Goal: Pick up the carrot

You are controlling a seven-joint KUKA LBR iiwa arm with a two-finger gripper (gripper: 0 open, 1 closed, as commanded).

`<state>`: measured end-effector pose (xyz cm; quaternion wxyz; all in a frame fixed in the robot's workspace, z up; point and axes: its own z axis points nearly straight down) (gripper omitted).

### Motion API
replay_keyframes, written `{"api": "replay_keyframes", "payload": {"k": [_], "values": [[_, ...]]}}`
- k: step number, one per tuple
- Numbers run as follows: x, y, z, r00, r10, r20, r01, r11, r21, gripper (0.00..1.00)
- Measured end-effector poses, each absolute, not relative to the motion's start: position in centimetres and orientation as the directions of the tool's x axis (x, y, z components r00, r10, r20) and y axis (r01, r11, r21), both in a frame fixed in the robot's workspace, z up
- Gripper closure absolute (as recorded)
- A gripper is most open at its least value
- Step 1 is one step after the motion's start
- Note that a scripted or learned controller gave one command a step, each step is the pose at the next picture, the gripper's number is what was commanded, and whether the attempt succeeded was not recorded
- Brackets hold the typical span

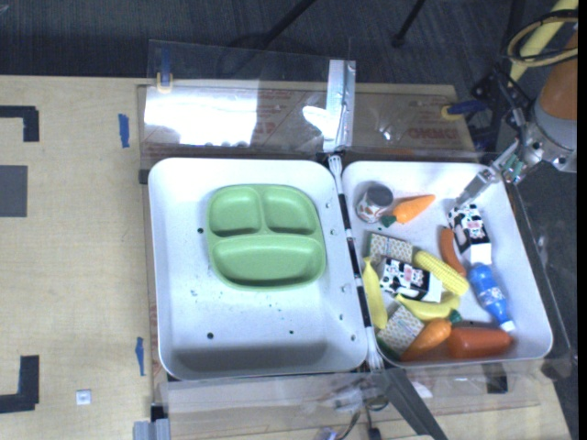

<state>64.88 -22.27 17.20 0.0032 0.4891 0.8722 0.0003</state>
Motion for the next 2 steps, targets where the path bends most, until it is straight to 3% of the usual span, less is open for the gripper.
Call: {"api": "replay_keyframes", "payload": {"k": [1, 2], "values": [[66.8, -15.9, 14.1, -0.703, 0.711, 0.0, 0.711, 0.703, 0.001, 0.0], [64.1, -15.2, 13.5, -0.823, 0.568, -0.001, 0.568, 0.823, 0.001, 0.0]]}}
